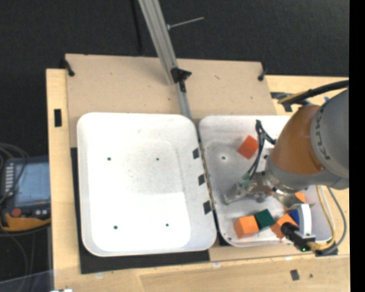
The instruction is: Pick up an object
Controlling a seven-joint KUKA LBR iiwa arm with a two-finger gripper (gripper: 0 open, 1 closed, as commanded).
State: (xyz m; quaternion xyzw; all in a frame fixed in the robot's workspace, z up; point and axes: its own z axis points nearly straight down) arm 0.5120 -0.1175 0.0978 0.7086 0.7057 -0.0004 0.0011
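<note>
Because the loose things sit bunched along the near edge of the right bin [228, 126], a grab there could easily go wrong: an orange block [246, 225] lies touching a dark green block [264, 218], and just beside them toward the near right corner are another orange piece [286, 223] and a blue and white piece [302, 216], so fingers coming down on one would likely nudge its neighbour or catch two at once, and the bin's near wall leaves little room to slide anything free. Further in, the gripper [246, 189] hangs low over the middle of the right bin, under the grey arm [310, 148] with its orange band; whether it is spread or pressed together I cannot tell, and nothing can be made out between its tips, so I judge no object has been picked up yet. Beyond it, near the far edge of that bin, a lone orange cube [249, 146] sits well apart from the rest with bare floor around it, which looks the safer target. To the side, the left bin [109, 126] offers wide bare floor for moving.
</note>
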